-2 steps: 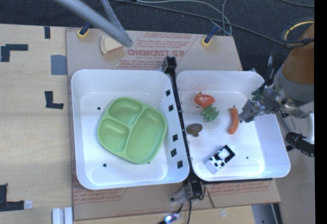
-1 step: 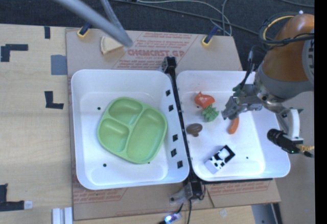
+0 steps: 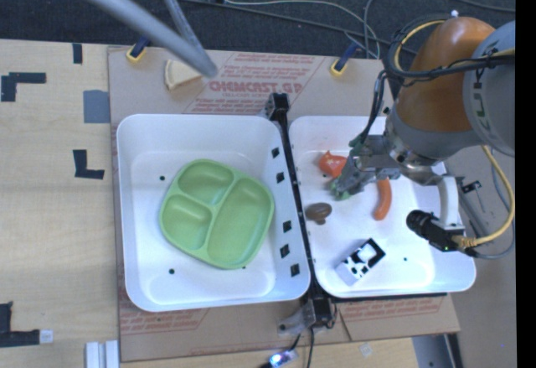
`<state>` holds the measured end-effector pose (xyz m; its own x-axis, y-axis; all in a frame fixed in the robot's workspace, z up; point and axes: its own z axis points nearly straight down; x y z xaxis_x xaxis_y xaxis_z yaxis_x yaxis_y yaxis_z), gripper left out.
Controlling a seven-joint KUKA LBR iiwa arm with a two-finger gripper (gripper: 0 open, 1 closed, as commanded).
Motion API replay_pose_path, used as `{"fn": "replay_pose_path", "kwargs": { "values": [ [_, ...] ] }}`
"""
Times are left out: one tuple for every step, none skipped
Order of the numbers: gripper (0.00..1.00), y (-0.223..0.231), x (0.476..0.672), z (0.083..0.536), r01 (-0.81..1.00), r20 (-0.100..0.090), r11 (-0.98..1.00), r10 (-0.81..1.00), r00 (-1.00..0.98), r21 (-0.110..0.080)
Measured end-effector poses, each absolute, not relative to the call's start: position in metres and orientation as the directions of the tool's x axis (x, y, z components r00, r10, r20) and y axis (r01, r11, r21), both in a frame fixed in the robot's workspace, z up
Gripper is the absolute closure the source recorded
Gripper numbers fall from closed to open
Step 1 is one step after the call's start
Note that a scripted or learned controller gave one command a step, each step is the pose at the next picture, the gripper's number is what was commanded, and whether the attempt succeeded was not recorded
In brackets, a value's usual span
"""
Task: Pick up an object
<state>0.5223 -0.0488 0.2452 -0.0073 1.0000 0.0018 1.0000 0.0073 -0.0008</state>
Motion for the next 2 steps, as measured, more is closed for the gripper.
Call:
{"fn": "replay_pose_path", "kwargs": {
  "values": [
    [1.0,0.0,0.526,0.248,1.0,0.001,0.007,1.0,-0.007,-0.001],
    [1.0,0.059,0.531,0.249,1.0,0.001,0.008,1.0,-0.008,-0.002]
  ]
}}
